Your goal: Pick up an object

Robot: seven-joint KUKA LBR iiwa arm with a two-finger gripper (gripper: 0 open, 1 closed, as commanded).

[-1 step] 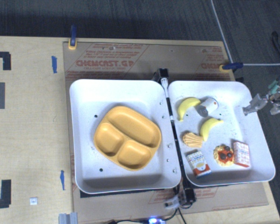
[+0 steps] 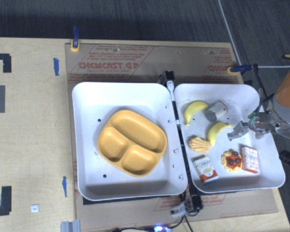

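You see the arm [image 2: 286,100] as a grey casing with an orange band, ending in a metallic grey gripper [image 2: 239,132] with thin dark cables.

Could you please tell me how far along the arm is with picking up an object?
Done: the gripper has reached into the right bin, beside a banana. In hand: nothing shows between its jaws. Left: closing on an item and lifting it; both bananas, the can and the cartons lie on the bin floor.
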